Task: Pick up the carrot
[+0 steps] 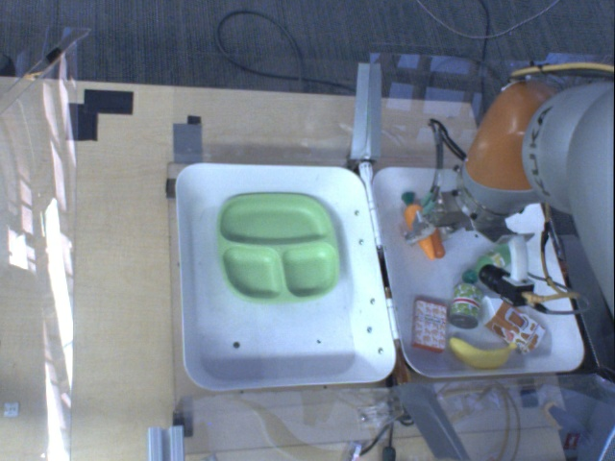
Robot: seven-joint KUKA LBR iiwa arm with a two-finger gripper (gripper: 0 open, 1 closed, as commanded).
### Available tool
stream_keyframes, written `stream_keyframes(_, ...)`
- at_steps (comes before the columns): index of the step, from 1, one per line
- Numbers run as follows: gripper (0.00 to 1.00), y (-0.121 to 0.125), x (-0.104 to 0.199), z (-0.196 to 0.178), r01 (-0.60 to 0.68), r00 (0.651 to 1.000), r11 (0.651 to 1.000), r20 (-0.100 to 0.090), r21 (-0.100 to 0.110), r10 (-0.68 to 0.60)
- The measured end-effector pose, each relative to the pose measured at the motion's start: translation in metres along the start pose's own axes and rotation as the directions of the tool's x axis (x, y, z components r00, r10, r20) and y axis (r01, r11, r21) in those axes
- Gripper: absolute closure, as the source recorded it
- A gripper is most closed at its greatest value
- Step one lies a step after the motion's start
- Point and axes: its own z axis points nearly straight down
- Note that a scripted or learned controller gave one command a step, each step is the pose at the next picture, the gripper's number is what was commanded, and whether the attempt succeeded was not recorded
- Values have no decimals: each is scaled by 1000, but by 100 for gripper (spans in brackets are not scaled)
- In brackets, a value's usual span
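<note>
In the right bin (pixel 567 353), the carrot (pixel 429 235) lay near the upper left corner, with the hand (pixel 444 214) right over it; whether it pinched the carrot I could not tell. A good grasp needed fingers straddling the carrot's middle.

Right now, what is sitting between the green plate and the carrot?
Just white bin floor and the two bins' rims, seen from the camera above. The green plate lies in the left bin, the carrot in the right one.
</note>
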Motion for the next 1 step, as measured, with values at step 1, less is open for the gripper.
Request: stream_keyframes(1, 100, 18, 56, -84, -3, 1000, 1000, 0, 12, 3)
